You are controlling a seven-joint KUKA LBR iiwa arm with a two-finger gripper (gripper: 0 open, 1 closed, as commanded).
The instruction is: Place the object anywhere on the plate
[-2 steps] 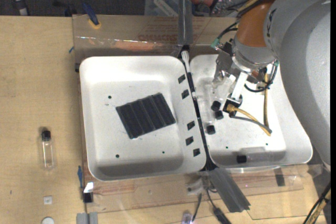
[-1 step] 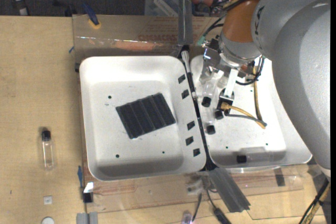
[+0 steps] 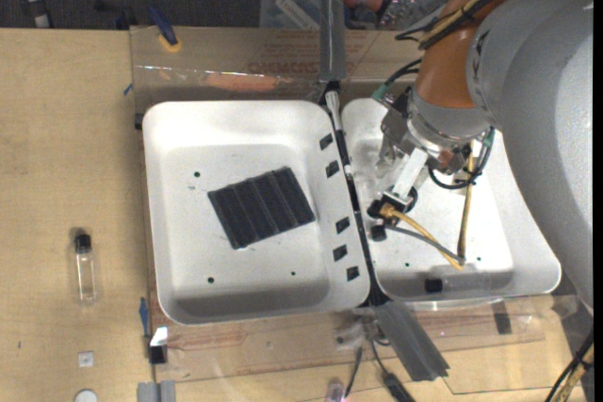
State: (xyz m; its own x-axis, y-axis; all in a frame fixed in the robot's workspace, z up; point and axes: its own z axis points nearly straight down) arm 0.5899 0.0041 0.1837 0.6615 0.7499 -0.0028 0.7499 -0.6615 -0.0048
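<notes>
Two shallow bins stood side by side on the worktop (image 3: 57,108). One bin (image 3: 179,122) held a dark ribbed plate (image 3: 262,205), which lay flat near the bin's middle, slightly askew, with nothing resting on it. Across the divider (image 3: 350,202) from the plate, over the neighbouring bin (image 3: 528,268), the pincer (image 3: 386,155) hung low and close to the divider. Whether it was spread or pressed together could not be told.

The one loose candidate for the task's object was a small dark piece (image 3: 433,285) against the neighbouring bin's wall, well apart from the plate and farther from it than the pincer was. Its identity could not be confirmed.

Judgement: the object and the plate were set in separate bins so that the task demanded both a pick and a carry over the divider. Placement was not yet done. The plate's flat, central position offered a broad target, so any landing point on it should have served. The divider, lying between pincer and plate, was the likeliest obstruction.
</notes>
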